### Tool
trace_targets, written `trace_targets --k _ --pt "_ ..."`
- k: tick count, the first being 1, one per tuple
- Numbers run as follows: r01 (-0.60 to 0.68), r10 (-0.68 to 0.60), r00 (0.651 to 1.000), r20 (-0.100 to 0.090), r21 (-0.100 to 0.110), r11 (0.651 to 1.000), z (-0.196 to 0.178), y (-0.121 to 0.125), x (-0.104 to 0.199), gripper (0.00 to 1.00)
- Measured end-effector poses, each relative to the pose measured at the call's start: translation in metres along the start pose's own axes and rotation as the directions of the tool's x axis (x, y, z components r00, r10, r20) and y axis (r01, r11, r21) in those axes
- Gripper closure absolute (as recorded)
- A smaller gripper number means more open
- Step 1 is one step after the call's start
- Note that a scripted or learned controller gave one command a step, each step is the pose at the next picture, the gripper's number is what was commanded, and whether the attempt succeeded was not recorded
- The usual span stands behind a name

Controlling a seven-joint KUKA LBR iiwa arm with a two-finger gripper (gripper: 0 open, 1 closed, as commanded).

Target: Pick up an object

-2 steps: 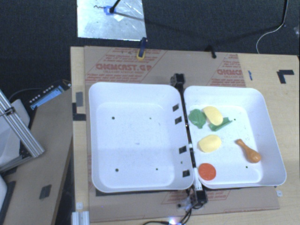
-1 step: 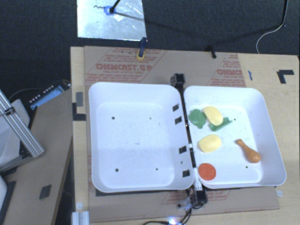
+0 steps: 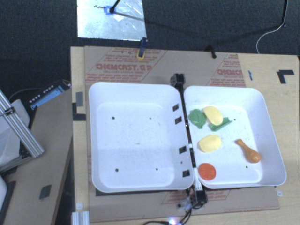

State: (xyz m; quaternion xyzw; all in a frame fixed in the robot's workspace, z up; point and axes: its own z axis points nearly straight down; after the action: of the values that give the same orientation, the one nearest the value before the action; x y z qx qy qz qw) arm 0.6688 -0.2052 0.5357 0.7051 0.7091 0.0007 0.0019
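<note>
Wooden table (image 3: 47, 139) carries two white bins, and no jaws are seen, so their state cannot be told. Right bin (image 3: 267, 125) holds a yellow piece (image 3: 209, 143), another yellow piece (image 3: 213, 115) on green leaves (image 3: 198, 118), a red disc (image 3: 207, 171) and an orange drumstick (image 3: 248, 151). Picking seems not begun; the next move probably needs reaching over one piece.

table (image 3: 262, 74) carries two shallow white plastic bins side by side | left bin (image 3: 136, 135) | right bin (image 3: 267, 130) has it all: green leafy toy (image 3: 198, 118) touching yellow oval toy (image 3: 213, 115) at back, second yellow oval (image 3: 209, 143) mid, orange drumstick toy (image 3: 248, 151) to its right, red round disc (image 3: 207, 171) front-left
</note>
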Motion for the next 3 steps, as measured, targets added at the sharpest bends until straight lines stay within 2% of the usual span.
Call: trace_targets --k 3 --pt "0.0 0.0 1.0 0.0 0.001 1.0 0.0005 0.0001 0.0002 1.0"
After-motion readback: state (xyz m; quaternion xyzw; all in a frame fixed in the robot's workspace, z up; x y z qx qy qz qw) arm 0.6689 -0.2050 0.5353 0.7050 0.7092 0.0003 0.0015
